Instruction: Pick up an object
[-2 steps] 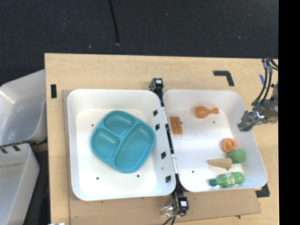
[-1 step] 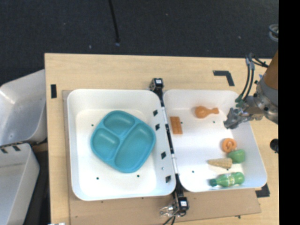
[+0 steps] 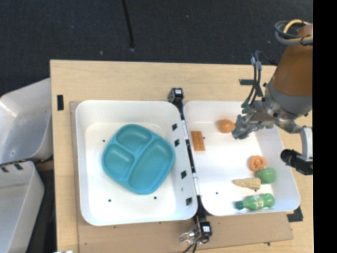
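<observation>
In the right bin [image 3: 221, 194] lie several small objects. A small orange ball [image 3: 226, 125] sits near the bin's back, just left of my gripper [image 3: 240, 130]. An orange flat block [image 3: 198, 140] rests close to the bin's left wall. Further forward are an orange round piece [image 3: 257, 163], a green lump [image 3: 267, 175], a tan cone [image 3: 247, 183] and a green bottle [image 3: 256, 201]. The gripper hangs low over the bin's back right part, beside the orange ball, and nothing shows between its dark fingers.
The left bin [image 3: 95, 199] holds a blue divided plate [image 3: 138, 158]. A black divider with clips [image 3: 184, 157] runs between the bins. The wooden bench [image 3: 116, 78] surrounds both bins, and a white container [image 3: 21, 125] stands off its left side.
</observation>
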Robot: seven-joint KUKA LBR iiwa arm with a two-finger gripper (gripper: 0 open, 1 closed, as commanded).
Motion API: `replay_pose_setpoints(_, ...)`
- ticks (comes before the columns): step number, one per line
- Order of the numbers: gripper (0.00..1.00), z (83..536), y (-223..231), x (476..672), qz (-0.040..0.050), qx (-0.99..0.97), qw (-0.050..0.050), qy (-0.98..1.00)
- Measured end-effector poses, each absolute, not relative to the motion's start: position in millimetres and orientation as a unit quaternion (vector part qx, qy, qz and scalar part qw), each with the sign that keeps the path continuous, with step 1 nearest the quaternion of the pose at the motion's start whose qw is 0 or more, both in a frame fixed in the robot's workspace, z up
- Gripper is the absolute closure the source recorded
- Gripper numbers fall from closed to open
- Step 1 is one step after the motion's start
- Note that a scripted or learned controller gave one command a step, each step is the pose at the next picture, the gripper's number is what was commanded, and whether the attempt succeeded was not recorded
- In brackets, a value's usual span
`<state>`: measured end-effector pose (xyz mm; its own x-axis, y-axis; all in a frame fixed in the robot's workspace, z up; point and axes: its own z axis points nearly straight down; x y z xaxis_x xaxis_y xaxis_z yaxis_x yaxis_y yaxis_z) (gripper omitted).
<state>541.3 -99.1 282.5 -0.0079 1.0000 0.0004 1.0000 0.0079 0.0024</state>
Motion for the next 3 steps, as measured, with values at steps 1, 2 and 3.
replay_pose_setpoints(1,1.0,283.8,-49.1,554.3,0.0008,0.705,0.001,0.71)
replay_pose_setpoints(2,1.0,261.5,-1.6,568.9,-0.0006,0.705,0.0,0.709)
replay_pose_setpoints(3,1.0,244.3,42.0,584.6,0.0,0.706,0.001,0.709)
